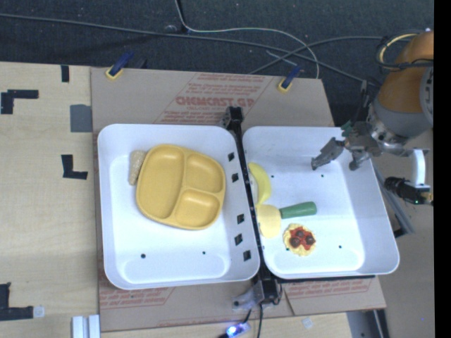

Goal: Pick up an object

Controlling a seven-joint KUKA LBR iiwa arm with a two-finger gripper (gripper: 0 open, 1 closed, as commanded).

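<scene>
My gripper (341,158) hangs over the upper right part of the right bin (331,136), fingers spread open with nothing between them. Below and left of it lie a green cylinder (299,209), a yellow spoon-like piece (268,220), a yellow curved piece (258,179) at the bin's left wall, and a small round toy with red topping (300,239). All of these sit apart from the gripper.
The left bin (120,259) holds a yellow divided plate (180,186) with a tan sponge-like piece (135,166) tucked at its left edge. Cables run across the dark surface behind the bins. The arm's orange band (416,48) sits at the far right.
</scene>
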